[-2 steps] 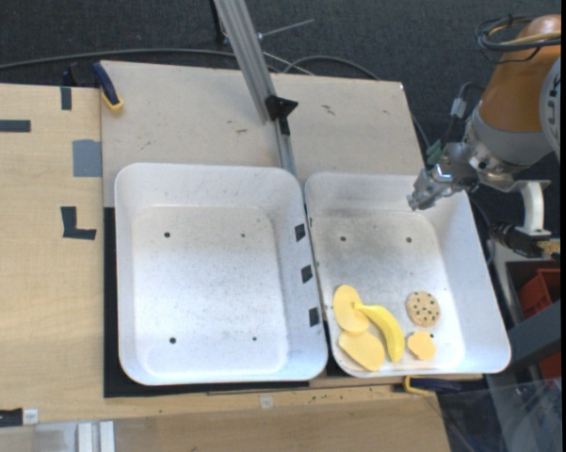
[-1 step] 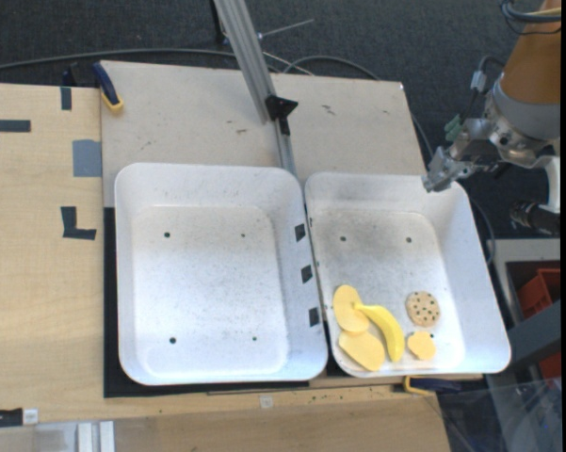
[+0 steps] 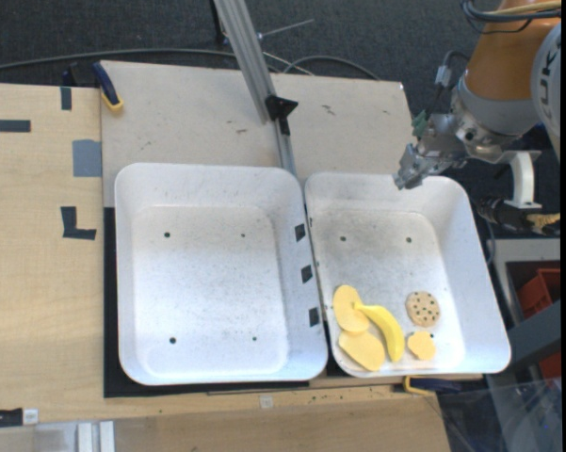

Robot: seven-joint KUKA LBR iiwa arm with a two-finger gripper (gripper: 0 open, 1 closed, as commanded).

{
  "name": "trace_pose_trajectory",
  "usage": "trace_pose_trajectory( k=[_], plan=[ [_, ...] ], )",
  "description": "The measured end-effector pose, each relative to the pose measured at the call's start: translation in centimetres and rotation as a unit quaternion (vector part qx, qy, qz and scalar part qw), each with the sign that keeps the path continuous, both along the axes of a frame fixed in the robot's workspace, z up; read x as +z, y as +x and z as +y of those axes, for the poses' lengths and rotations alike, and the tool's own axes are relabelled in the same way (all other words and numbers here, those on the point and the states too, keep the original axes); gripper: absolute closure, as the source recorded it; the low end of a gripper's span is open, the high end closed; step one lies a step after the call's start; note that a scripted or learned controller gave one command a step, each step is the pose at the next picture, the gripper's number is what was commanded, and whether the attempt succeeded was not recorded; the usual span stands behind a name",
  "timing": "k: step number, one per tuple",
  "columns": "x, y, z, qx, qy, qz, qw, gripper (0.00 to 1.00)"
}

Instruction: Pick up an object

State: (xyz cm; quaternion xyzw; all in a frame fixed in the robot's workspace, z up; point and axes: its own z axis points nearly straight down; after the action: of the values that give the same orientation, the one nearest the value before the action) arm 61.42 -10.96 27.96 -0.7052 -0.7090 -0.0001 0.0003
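Gripper (image 3: 411, 177) is seen hovering over the top right corner of the right bin (image 3: 471, 252), nothing between its fingers; open or closed can't really be told from this angle. Down in that bin's near end a small pile of yellow stuff is gathered: a banana (image 3: 384, 328) with its long axis running diagonally from upper left to lower right, two flat yellow slices (image 3: 356, 332) tucked against it, a smaller yellow piece (image 3: 420, 347), and a round speckled cookie (image 3: 422, 307) just beside them. Everything sits well apart from the gripper. Left bin (image 3: 207, 271) is shallow white plastic, dusted with dark specks, parked on the tabletop (image 3: 38, 252).
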Motion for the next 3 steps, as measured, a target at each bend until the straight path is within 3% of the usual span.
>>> trace_pose_trajectory(
  k=[1,3],
  plan=[
    [-1.3,0.1,6.2,0.001,0.0006,0.001,1.0,1.0],
    [-3.0,1.1,15.7,0.001,0.0004,0.001,1.0,1.0]
  ],
)
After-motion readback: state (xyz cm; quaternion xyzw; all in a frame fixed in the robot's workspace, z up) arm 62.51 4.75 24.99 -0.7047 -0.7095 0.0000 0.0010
